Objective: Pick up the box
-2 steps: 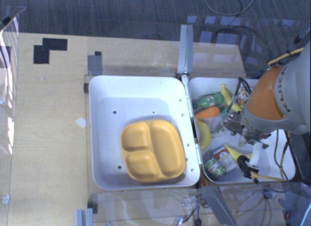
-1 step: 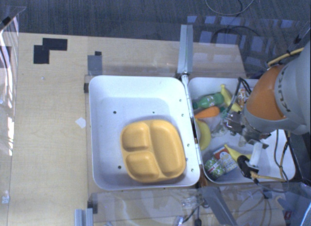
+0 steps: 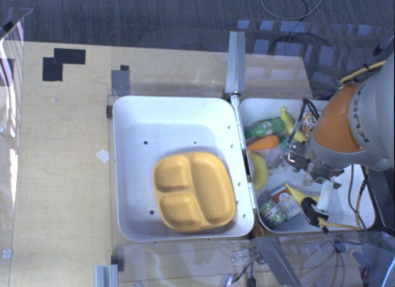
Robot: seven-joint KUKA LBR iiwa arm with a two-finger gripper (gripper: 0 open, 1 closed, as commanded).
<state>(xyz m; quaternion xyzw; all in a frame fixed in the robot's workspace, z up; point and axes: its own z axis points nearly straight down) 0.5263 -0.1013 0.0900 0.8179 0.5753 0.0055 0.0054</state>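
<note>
The box (image 3: 279, 207), a small carton printed in green, red and white, lies tilted near the front edge of the right bin (image 3: 370, 208). My gripper (image 3: 297, 156) hangs over the middle of that bin, below the orange band of the arm. It is a little behind and to the right of the box and apart from it. The wrist hides what lies directly beneath it.
In the right bin, a green bottle (image 3: 265, 127), an orange carrot (image 3: 264, 144) and a yellow banana (image 3: 260, 170) crowd the left side, with small yellow items (image 3: 285, 119) at the back. A yellow compartment tray (image 3: 194, 190) lies in the left bin (image 3: 133, 156).
</note>
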